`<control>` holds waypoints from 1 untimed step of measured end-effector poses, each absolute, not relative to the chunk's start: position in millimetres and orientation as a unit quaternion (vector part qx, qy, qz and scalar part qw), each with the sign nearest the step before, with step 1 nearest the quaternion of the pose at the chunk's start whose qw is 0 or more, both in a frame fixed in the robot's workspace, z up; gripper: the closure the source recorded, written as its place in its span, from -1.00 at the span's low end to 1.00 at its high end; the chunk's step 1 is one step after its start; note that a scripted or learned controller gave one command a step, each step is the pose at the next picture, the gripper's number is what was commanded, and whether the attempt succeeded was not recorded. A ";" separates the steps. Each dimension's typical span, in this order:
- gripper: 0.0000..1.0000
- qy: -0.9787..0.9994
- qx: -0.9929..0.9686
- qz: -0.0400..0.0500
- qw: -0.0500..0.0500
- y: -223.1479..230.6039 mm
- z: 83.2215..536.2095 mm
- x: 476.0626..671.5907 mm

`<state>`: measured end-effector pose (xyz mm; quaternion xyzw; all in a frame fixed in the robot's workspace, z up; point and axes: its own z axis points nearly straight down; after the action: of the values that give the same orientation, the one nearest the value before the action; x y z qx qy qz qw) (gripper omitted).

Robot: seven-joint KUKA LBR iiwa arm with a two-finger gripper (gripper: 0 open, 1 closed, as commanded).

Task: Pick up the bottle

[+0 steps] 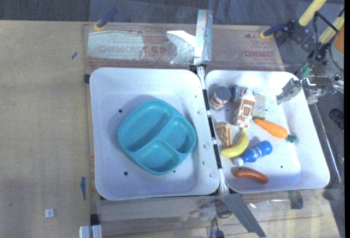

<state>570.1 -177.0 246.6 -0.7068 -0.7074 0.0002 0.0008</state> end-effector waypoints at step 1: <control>-1.00 -0.723 -0.691 0.000 0.001 -134.7 166.5 547.2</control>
<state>547.2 -134.7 166.5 -0.6913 -0.7226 0.0003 0.0006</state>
